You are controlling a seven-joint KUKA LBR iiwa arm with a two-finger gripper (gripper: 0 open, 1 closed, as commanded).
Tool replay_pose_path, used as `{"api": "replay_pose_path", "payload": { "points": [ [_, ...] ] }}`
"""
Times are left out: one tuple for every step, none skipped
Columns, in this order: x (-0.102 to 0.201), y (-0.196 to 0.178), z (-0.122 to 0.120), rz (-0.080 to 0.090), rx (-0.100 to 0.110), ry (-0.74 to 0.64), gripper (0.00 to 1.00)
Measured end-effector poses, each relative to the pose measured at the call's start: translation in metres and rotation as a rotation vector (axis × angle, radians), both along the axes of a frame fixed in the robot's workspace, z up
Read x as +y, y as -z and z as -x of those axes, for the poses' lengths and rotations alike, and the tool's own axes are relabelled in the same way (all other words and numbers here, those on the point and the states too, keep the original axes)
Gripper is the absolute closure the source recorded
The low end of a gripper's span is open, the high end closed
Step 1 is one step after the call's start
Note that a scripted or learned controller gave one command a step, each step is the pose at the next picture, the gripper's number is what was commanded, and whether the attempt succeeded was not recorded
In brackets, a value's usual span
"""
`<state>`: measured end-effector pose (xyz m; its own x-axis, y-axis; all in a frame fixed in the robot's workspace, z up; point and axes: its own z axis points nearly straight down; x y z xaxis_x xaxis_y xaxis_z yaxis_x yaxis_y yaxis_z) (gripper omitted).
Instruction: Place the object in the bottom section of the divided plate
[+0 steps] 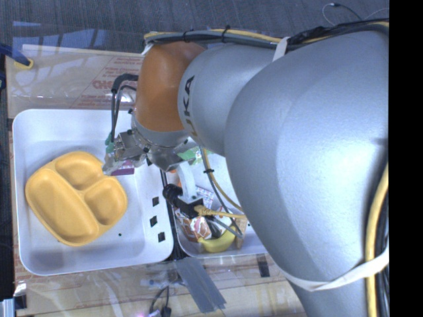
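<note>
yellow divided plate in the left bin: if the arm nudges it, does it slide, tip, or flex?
The yellow plate looks like moulded plastic, so probably stiff and light for its size. It lies flat and low on the smooth white bin, so a side push would likely slide it, not tip it. Its glossy, rounded rim may be slippery to pinch.

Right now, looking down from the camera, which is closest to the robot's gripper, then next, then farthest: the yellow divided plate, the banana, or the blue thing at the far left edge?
Measured from the gripper:
1. Yellow divided plate, just to its left in the left bin.
2. Banana, lower right, in the right bin among other items.
3. Blue thing, far upper left, outside the bins.
</note>
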<state>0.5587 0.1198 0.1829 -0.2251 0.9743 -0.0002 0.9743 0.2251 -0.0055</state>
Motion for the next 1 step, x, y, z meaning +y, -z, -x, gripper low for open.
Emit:
{"api": "replay_pose_path", "payload": {
  "points": [
    [0.0644, -0.0366, -0.0579, 0.0, -0.003, 0.09, 1.0]
  ]
}}
